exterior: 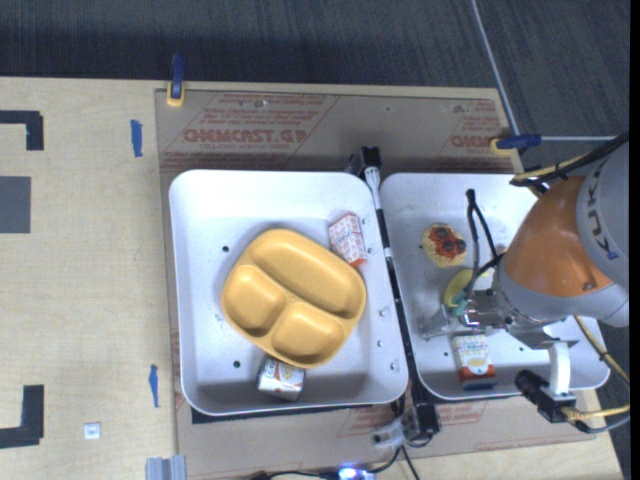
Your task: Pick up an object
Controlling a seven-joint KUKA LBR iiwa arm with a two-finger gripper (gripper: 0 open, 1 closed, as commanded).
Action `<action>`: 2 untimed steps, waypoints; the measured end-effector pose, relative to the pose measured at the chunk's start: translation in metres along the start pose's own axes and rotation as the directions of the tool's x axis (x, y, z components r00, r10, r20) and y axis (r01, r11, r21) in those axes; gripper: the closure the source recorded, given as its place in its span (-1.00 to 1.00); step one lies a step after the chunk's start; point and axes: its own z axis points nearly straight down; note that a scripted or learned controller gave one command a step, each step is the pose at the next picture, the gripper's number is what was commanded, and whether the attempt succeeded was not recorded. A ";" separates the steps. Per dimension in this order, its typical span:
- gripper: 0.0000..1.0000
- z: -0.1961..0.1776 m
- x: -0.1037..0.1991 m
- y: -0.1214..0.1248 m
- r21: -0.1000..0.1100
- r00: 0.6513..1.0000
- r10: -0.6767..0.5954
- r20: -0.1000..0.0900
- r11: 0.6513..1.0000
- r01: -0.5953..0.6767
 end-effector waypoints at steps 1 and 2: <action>1.00 -0.011 -0.001 0.002 -0.008 1.000 0.001 0.003 1.000 -0.001; -1.00 -0.011 -0.001 0.002 -0.008 1.000 0.001 0.003 1.000 -0.001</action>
